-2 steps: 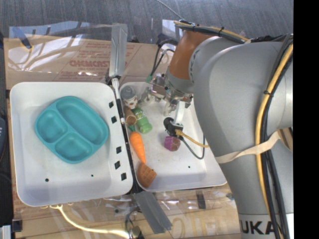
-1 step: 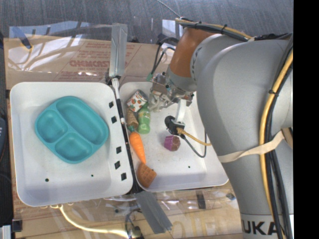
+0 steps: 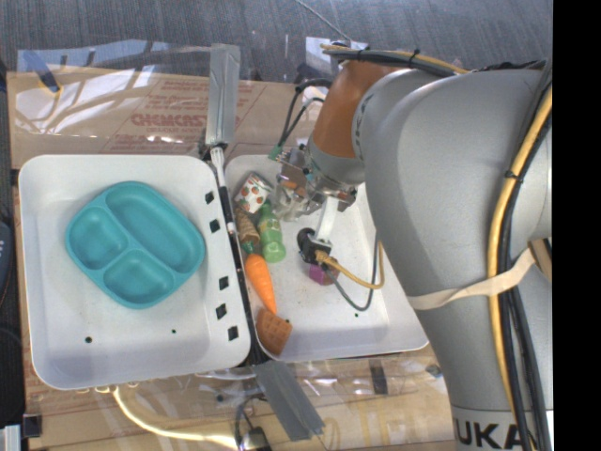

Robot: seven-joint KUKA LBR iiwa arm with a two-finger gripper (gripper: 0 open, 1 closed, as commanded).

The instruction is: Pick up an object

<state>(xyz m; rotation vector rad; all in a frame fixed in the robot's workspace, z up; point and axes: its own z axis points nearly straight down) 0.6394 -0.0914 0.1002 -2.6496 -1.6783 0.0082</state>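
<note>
Down at the far left end of the right bin (image 3: 376,332), the claw (image 3: 293,194) hangs low over the toy pile, and whether it is released or clenched I cannot tell from up here, the wrist hides it. Nothing visibly held. Just beside it to the left sits a small patterned cup (image 3: 252,193), tipped against the bin wall. Just below it, a green piece (image 3: 272,244) stands next to a brown ribbed piece (image 3: 247,230), the two touching or near enough. Further toward the camera lies the carrot (image 3: 262,283), lengthwise along the wall, and past its tip a waffle-brown wedge (image 3: 275,333) in the near corner.

My read: the green piece is the closest fair target. It looks like light, stiff plastic play food, smooth and likely slippery, so squeeze it across its narrow middle, not at an end. The crowding is the risk, since the neighbours could get nudged or pinched along with it.

Across the divide, the left bin (image 3: 56,346) carries a teal divided plate (image 3: 136,242), well apart from the action
</note>
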